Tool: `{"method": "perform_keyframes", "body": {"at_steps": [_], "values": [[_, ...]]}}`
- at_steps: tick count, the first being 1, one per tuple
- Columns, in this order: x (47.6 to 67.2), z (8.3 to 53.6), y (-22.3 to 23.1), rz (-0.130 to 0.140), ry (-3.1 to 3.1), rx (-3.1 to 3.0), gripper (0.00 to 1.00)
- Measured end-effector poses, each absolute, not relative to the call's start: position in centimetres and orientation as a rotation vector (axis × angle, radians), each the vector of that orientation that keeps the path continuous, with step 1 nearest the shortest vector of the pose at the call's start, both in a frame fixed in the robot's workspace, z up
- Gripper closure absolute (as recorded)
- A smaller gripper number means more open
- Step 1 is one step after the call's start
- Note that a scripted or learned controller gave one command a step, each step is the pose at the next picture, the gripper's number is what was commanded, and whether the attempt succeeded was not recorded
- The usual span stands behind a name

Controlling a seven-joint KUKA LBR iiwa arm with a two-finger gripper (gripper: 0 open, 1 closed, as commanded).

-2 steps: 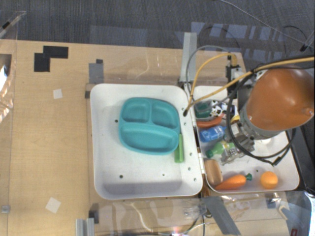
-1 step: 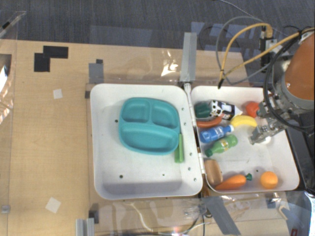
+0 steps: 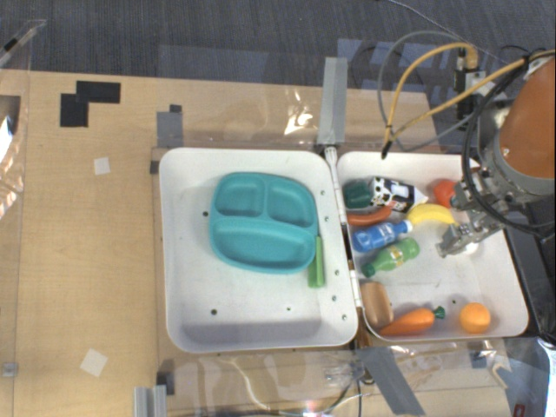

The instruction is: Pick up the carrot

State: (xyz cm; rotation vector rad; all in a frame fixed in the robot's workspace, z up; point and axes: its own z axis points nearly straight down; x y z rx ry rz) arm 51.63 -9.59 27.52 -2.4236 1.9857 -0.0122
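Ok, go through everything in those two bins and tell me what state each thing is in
carrot: lying flat at the right bin's front edge, not gripped
orange: resting loose near the carrot
green bottle: lying on its side
blue bottle: lying on its side
banana: lying flat, by the gripper
teal plate: right way up in the left bin
gripper: low over the right bin, away from the carrot
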Motion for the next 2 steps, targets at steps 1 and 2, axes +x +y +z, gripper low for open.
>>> {"method": "perform_keyframes", "body": {"at_steps": [1, 2], "values": [[49.5, 18.7, -10.8, 0.001, 1.349, -2.834, 0.0], [49.7, 17.0, -13.7, -0.006, 0.892, -3.008, 0.0]]}}
